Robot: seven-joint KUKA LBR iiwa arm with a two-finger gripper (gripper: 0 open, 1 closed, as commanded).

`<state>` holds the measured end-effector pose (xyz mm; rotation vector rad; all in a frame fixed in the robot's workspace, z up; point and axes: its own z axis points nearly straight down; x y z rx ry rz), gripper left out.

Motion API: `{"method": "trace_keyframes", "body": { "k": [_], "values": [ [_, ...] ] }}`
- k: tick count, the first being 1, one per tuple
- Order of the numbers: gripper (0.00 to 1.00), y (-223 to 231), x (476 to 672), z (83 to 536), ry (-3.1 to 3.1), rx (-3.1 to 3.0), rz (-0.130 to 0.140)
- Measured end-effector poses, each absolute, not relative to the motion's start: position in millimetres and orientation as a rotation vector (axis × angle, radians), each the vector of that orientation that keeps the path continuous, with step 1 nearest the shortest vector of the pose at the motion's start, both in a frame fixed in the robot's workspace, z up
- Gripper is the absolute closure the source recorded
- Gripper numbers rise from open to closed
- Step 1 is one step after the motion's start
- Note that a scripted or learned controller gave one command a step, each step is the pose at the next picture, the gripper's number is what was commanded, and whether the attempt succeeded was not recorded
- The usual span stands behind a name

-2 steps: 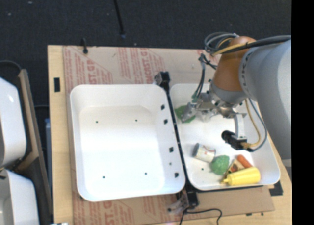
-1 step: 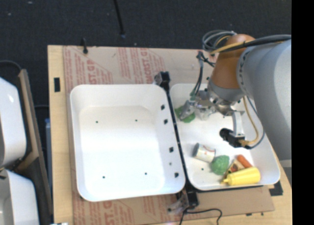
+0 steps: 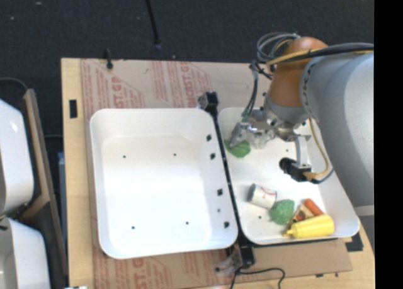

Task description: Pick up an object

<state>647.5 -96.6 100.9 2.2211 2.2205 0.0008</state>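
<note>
I see the arm (image 3: 327, 92) reaching in from the right over the right bin (image 3: 264, 171), its orange band above the wrist. The gripper (image 3: 242, 138) is down at the bin's far left corner, right at a small green lump (image 3: 239, 150) that lies against the divider between the bins. The fingertips sit on or just above the lump; I cannot tell whether they are apart or closed, or whether the lump is between them.

Nearer me in the same bin, well apart from the gripper, I see a white cup (image 3: 261, 195) on its side, a green ball (image 3: 283, 211) just beside it, a yellow bottle (image 3: 312, 226) lying along the near rim, and an orange piece (image 3: 312, 206) between ball and bottle. The left bin (image 3: 157, 181) sits just beside the right one.
</note>
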Motion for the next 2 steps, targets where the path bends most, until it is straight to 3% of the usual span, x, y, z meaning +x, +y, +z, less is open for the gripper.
{"method": "trace_keyframes", "body": {
  "k": [1,2],
  "values": [
    [0.0,-97.5,634.4,100.9,2.22,2.222,0.0],
    [0.0,-98.0,641.4,101.0,2.221,2.221,0.001]
  ]
}}
